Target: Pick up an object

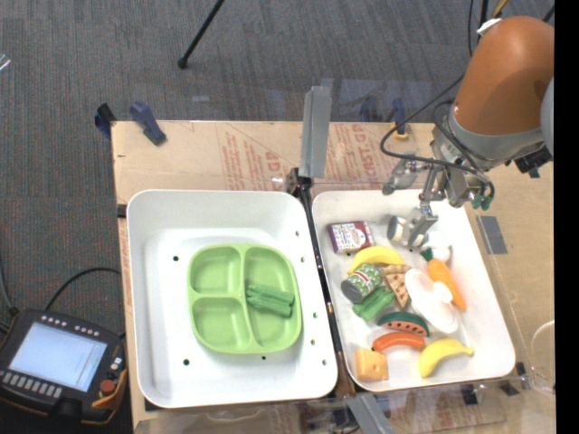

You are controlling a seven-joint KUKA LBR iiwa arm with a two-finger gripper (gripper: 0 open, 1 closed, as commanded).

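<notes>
Twelve or so toy foods heaped in the right bin, none lifted. At the back, a purple box. Just in front of it, a yellow banana, touching a small can with a red and green label. Beside the can, a pizza slice, and under the can, a green stick. On the right, an orange carrot leaning against a white dish. Nearer the front, a melon slice over a red pepper. At the front edge, a cheese block and a second banana, apart from each other.

Gripper low at the back of the same bin, just right of the purple box and just above the first banana. Nothing seen in its grip. How far open: cannot tell. Above it, the arm, big and orange-brown, reaching in from the right with dark cables hanging round the wrist.

Left bin right beside, holding a green tray with four parts. On the tray's middle ridge, a darker green pod.

Under both bins, a brown bench with red print. A blue clamp at its back left corner. Down on the grey floor at the left, a handset with a pale screen.
</notes>
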